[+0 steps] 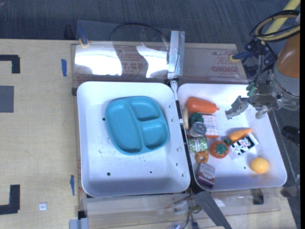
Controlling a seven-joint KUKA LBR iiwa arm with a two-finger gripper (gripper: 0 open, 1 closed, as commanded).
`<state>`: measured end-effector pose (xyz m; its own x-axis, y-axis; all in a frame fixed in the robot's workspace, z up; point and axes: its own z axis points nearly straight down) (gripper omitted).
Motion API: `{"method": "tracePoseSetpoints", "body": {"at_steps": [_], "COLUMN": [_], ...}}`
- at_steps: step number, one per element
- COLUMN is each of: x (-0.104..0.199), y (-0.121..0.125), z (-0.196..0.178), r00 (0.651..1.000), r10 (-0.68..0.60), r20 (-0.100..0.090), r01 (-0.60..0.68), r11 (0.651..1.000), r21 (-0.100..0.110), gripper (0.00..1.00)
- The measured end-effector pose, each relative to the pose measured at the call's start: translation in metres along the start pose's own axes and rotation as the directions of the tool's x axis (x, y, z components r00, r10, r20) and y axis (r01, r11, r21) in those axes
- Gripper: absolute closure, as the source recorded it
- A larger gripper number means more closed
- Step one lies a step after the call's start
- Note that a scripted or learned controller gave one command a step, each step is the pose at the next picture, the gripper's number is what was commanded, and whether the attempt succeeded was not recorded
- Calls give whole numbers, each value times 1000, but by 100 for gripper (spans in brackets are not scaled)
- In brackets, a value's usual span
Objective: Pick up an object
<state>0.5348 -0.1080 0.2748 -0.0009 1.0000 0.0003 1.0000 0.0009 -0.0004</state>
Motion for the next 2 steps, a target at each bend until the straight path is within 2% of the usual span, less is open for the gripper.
{"method": "tracePoseSetpoints", "body": {"at_steps": [1,2], "x": [-57,-83], "y": [-17,-6], "z": [55,172], "r00": [1000,1000], "r10": [-1,-18], "r20": [0,6], "r01": [1,18], "r11": [1000,1000], "r21": [5,-19], "gripper": [0,0]}}
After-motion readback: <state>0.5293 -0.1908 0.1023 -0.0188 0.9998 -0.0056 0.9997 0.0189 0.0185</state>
